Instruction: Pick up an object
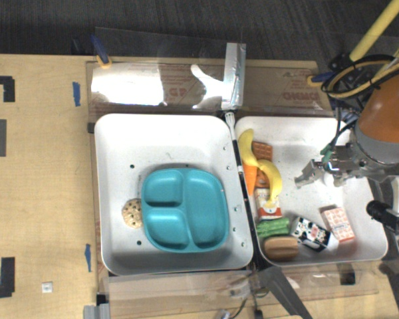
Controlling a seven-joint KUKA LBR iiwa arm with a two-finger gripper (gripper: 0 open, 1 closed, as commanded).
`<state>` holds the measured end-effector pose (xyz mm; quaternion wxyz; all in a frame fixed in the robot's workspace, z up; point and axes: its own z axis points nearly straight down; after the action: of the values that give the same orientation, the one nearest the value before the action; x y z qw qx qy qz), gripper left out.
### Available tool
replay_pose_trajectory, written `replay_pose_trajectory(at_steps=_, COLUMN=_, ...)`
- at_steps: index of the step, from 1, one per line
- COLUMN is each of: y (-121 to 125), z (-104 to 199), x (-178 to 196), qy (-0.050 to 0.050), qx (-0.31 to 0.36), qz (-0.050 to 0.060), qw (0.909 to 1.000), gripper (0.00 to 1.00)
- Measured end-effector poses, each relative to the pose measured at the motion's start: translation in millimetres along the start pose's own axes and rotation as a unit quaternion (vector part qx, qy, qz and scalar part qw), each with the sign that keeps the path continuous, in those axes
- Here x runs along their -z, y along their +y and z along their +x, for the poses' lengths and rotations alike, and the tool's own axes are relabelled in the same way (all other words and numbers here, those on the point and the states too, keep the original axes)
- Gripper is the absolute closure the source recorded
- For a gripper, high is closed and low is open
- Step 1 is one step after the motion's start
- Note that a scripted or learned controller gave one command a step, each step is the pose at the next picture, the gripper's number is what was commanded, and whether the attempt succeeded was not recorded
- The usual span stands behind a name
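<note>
Camera view. Two white bins sit side by side on the counter. Left bin (113, 178): a teal divided plate (184, 208) lies near its middle, toward the front edge; a cookie (132, 212) lies just beside the plate's left rim, touching or nearly so.

Right bin (299, 128): objects crowd its left wall and front edge. A yellow banana (261, 165) lies along the left wall, curving from the back toward the middle. An orange item (250, 178) and a brown packet (263, 151) lie beside or under it; exact contact cannot be told. A small red-and-white item (269, 210) sits just in front of the banana's lower end. In front of that, a green vegetable (274, 227), then a brown bun-like piece (281, 247) at the front-left corner. A black-and-white carton (311, 234) lies tilted near the front edge, and a pink box (338, 222) just to its right, apart from it.

The arm comes in over the right bin's right edge. The claw (314, 171) is over bare bin floor in the bin's middle, well apart from the banana and the front-edge items. Its fingers appear spread, with nothing seen between them.
</note>
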<state>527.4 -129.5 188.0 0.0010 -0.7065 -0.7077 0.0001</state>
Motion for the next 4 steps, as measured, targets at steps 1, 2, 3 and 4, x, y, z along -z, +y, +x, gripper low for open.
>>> replay_pose_trajectory(at_steps=1, y=14, z=28, x=-79, qy=-0.003, qx=0.111, qz=-0.011, qw=0.9937, gripper=0.0)
replay_pose_trajectory(at_steps=2, y=81, z=64, x=1, qy=-0.001, qx=0.145, qz=-0.006, qw=0.9895, gripper=0.0)
replay_pose_trajectory(at_steps=3, y=34, z=21, x=-76, qy=-0.001, qx=0.083, qz=0.002, qw=0.9966, gripper=0.0)
replay_pose_trajectory(at_steps=4, y=31, z=19, x=-95, qy=0.002, qx=-0.053, qz=-0.007, qw=0.9985, gripper=0.0)
